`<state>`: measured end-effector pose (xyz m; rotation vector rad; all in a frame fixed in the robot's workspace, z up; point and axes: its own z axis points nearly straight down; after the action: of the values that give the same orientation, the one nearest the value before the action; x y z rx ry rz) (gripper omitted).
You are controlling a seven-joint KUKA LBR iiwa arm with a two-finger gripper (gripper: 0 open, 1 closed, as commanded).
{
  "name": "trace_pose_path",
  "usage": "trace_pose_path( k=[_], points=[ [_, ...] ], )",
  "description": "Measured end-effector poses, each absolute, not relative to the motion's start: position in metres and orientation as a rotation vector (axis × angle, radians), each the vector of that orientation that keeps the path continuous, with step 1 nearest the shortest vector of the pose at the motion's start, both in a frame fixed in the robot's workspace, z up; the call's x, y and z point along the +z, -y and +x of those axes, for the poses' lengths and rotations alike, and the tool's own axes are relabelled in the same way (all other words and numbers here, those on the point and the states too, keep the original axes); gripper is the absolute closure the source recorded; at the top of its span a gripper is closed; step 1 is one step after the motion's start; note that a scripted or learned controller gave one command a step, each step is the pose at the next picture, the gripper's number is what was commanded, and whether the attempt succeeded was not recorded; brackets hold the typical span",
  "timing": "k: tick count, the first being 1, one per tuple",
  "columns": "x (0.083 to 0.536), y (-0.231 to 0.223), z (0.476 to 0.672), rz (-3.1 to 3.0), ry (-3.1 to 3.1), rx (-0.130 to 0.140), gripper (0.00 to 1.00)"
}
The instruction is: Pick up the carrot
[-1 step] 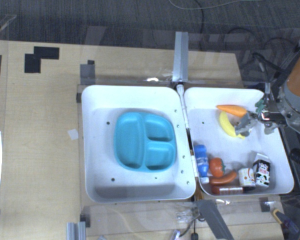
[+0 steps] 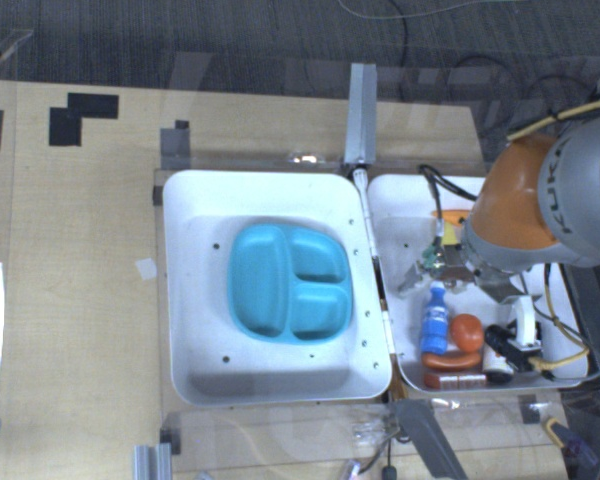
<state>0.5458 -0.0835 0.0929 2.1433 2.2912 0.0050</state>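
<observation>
A: Where is the arm (image 2: 540, 203)?

B: It reaches in from three o'clock and hangs over the right bin (image 2: 392, 208). The orange band sits at the bin's two o'clock corner, and the gripper (image 2: 442, 263) is low over the bin's centre.

A: Are the jaws open or closed?

B: I cannot tell; the wrist and cables cover them.

A: And the carrot?

B: A thin orange piece (image 2: 450, 215) peeks out at the bin's twelve o'clock side, just beside the arm's orange band, mostly hidden. I cannot say for sure it is the carrot.

A: What else lies in that bin?

B: A blue bottle (image 2: 435, 320) stands just below the gripper, toward six o'clock. A red-orange rounded thing (image 2: 468, 332) touches its three o'clock side, and a dark red sausage-shaped thing (image 2: 452, 361) lies along the six o'clock wall.

A: And the left bin (image 2: 190, 298)?

B: It holds a blue divided tray (image 2: 288, 280) at its centre.
</observation>
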Motion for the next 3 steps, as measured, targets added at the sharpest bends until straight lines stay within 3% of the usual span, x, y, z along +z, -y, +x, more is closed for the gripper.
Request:
trace_pose_path(
  k=[1,2,3],
  points=[
    [0.149,0.171,0.613,2.131,-2.299,0.006,0.0],
    [0.108,0.197,0.671,2.248,-2.184,0.006,0.0],
    [0.102,0.202,0.673,2.076,-2.349,0.013,0.0]
  ],
)
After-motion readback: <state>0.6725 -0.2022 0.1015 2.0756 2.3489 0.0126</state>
